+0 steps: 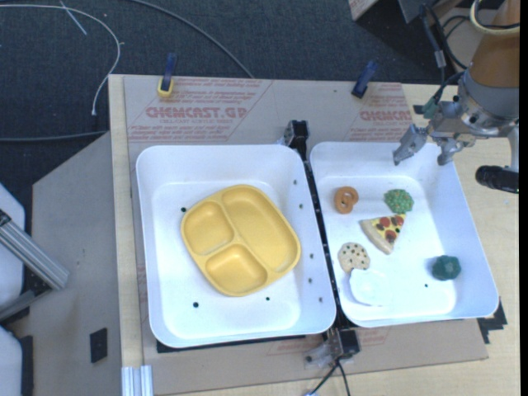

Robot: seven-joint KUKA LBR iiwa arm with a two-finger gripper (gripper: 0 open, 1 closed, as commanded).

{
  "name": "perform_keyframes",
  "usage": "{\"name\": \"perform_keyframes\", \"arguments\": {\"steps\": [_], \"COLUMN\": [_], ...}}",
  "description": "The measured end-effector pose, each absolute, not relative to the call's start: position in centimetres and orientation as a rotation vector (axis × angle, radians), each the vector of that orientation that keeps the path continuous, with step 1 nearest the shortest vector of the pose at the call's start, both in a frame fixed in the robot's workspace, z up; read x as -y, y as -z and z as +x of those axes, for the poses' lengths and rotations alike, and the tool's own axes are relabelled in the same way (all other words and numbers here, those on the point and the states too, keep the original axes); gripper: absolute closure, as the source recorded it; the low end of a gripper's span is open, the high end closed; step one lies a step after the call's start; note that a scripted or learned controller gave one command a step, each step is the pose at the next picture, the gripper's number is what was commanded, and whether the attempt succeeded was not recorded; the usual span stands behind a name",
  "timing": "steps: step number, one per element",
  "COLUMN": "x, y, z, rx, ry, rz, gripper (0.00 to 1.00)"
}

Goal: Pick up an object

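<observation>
In the right bin [462, 221] lie a brown donut [346, 199], a green broccoli-like piece [398, 200], a pizza slice [383, 232], a chocolate-chip cookie [354, 256], a white flat piece [367, 288] and a dark green lump [445, 267]. My gripper [427, 150] hangs open above the bin's far edge, its two fingers spread apart with nothing between them. It is beyond and to the right of the broccoli piece.
The left bin [157, 221] holds a yellow three-compartment tray [239, 238]. Two blue clamps [168, 74] [364, 79] grip the cardboard base at the back. A black clip [296, 132] sits where the bins meet. Cables run across the dark floor beyond.
</observation>
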State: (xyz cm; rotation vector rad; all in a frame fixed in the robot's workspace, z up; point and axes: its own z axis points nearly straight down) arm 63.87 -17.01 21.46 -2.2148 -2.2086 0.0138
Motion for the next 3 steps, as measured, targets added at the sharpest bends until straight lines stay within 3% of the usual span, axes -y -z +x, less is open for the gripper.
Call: {"name": "perform_keyframes", "arguments": {"steps": [1,3], "x": [17.0,16.8], "y": [-22.4,-12.4], "z": [64.2,62.8], "rx": [2.221,2.216], "ry": [-0.001,-0.006], "rz": [-2.22,-2.217], "gripper": [0.0,0.0]}}
